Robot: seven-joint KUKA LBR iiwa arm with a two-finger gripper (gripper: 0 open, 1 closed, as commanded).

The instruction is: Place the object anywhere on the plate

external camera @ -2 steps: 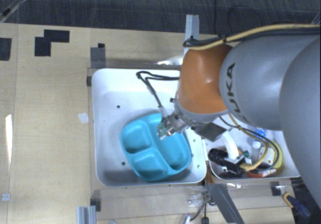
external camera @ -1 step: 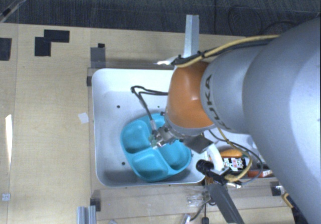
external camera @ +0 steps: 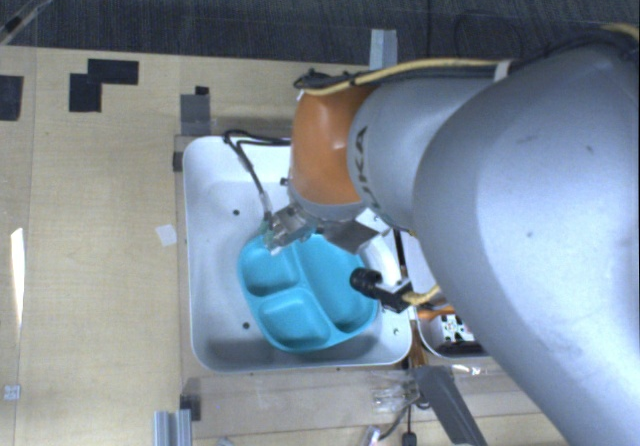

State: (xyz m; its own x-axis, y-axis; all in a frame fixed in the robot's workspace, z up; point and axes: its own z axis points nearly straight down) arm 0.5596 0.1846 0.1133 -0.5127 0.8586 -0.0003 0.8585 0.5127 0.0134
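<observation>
Claw (external camera: 280, 231) at the upper left rim of the blue plate (external camera: 300, 299). Plate lies in the left bin (external camera: 210, 264). Claw's opening cannot be told.

Grey arm (external camera: 500, 194) with orange band (external camera: 325, 149) over a blue divided plate (external camera: 295, 299) in the left white bin (external camera: 215, 234).

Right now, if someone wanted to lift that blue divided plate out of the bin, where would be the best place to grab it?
Probably the raised outer rim of the blue plate, at its near edge, coming from above. The plate lies flat in the left white bin, so its thin rim is the part a pinch could close on, and the arm covers the far side.
</observation>
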